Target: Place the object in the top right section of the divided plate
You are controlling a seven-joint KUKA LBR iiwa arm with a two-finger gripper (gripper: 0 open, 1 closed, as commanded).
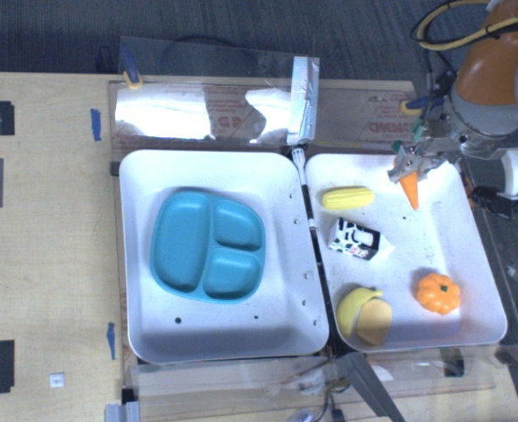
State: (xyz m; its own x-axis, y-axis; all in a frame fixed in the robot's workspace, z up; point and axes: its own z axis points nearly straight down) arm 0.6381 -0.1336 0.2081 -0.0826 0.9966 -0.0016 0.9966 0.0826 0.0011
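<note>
gripper: the gripper [414,167] hangs over the far right corner of the right bin [483,262], fingers pinched on the fat top end of the orange carrot [412,191], so yep, it's actually got it

carrot: small orange cone, pointy end aimed down toward the bin floor, hanging at a slight tilt; can't tell if the tip touches the floor or not

arm: grey with the orange part [494,70] sitting right above the gripper, coming in from the right, yellow and black cables looped over it

corn: yellow corn cob [347,199] lying flat just left of the carrot, near the bin's far left corner

card thing: black and white patterned block [355,239], just below the corn, tilted a bit

pumpkin: little orange pumpkin [438,293] with a green stem, well below the carrot, near the bin's near right side

yellow fruit: yellow and tan piece [364,315] at the bin's near left corner, left of the pumpkin

divided plate: blue divided plate [207,245], way left of the carrot, sitting in the middle of the left bin [144,192]; one long section on its left, two smaller ones stacked on its right
</note>
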